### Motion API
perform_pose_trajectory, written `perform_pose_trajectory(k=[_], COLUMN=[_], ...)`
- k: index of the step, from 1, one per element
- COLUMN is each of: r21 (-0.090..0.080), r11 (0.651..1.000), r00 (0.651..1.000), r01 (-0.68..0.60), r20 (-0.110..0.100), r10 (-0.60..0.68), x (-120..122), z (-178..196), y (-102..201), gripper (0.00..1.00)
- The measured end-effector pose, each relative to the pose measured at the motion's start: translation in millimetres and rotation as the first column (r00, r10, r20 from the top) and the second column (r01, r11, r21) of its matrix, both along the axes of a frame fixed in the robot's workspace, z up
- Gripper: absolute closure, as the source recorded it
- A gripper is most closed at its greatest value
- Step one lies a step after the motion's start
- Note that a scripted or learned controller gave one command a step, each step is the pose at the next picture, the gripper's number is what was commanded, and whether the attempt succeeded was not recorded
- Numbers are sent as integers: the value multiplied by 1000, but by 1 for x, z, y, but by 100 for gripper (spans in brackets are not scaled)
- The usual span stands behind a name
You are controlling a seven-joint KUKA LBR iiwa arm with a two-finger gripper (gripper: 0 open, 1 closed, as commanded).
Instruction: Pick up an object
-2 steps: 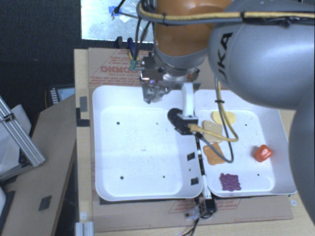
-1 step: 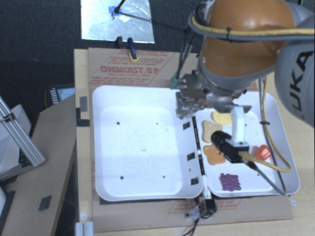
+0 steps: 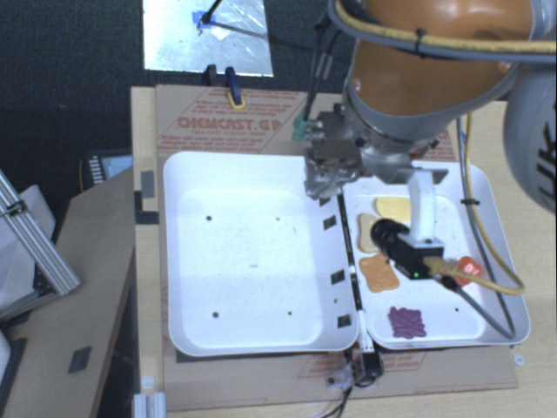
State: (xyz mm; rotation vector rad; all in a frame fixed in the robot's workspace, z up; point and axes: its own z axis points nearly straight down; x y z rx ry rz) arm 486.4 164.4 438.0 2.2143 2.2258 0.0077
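Observation:
My gripper (image 3: 325, 181) hangs under the big orange-banded wrist, over the far end of the divider between the two white bins. Nothing can be seen held in it. The right bin (image 3: 496, 233) holds a yellow flat piece (image 3: 393, 207), a tan cracker-like piece (image 3: 379, 273), a purple bunch (image 3: 406, 322) near the front, and a small red-orange item (image 3: 467, 268) partly behind a cable. These objects lie to the right of the gripper and nearer the front. The arm hides the back part of the right bin.
The left bin (image 3: 252, 259) shows only its white floor with a few dark dots. A black unit with a green light (image 3: 402, 249) and yellow cables (image 3: 487, 277) hangs over the right bin. Cardboard lies under both bins, and an aluminium rail (image 3: 35, 242) stands at the left.

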Motion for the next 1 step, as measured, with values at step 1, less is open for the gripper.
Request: perform_pose_trajectory(k=[1], r21=[1], r11=[1000], r00=[1000], r01=[-1], r20=[1], r10=[1], x=[0], z=[43], y=[23], gripper=[100])
